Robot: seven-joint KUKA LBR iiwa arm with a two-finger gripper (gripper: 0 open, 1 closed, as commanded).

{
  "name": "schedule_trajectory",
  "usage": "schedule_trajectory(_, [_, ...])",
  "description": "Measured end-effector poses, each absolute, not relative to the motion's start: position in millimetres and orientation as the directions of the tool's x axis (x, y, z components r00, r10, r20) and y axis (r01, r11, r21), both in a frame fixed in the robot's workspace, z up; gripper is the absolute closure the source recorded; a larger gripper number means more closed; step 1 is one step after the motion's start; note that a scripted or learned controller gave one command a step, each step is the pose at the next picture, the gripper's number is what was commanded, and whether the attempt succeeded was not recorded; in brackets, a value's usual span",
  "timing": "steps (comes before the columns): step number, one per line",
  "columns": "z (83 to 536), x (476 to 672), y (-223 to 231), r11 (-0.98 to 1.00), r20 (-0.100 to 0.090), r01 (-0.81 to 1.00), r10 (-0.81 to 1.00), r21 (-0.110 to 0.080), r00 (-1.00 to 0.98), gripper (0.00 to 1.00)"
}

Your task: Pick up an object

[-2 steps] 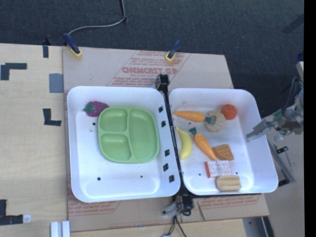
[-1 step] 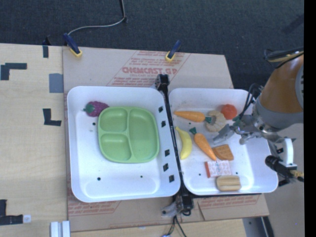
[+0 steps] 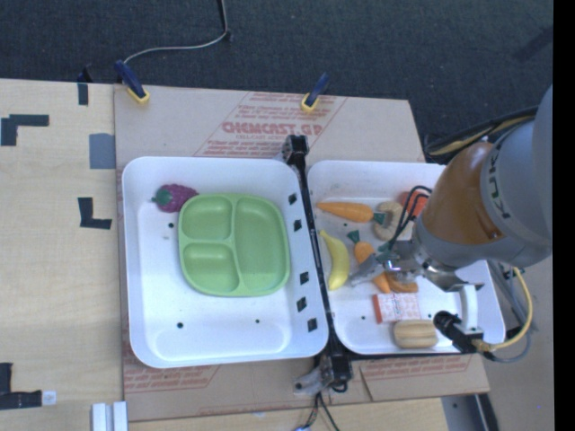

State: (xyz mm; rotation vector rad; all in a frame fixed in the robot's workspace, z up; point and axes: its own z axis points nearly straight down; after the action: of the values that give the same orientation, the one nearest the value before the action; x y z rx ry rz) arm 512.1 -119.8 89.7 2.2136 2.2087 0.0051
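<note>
Seen from above at a slant: two shallow white plastic bins side by side on a brown cardboard sheet [image 3: 269,124] laid over the pale wooden bench [image 3: 54,268], the sheet held at its far edge by two yellow-and-blue clamps [image 3: 133,86]. In the left white bin [image 3: 144,330], a light green plastic plate with three compartments [image 3: 235,245] near the middle, and a small purple bunch of toy grapes [image 3: 175,196] just beside the plate's far left corner. In the right white bin [image 3: 359,338], a jumble of toy food: a long orange carrot [image 3: 346,211] near the far side, a yellow banana [image 3: 336,259] lying close to the divider between the bins, a small orange piece [image 3: 393,284] under the arm's wrist, a white and red flat packet [image 3: 397,307] nearer the front, and a tan bread roll [image 3: 414,334] just in front of that packet. Reaching in from the right, the grey arm with its orange band [image 3: 458,200], covering much of the right bin. Low over the toys between banana and orange piece, the metal pincer [image 3: 375,263]; whether apart, together or clamped on anything cannot be told from this angle. Dark carpet [image 3: 359,25] beyond the bench, crossed by a thin cable.
</note>
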Motion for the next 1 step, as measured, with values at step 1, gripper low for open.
schedule_trajectory(1, [99.3, 512.6, -120.6, -0.003, -0.01, 1.0, 1.0, 0.014, 0.003, 1.0])
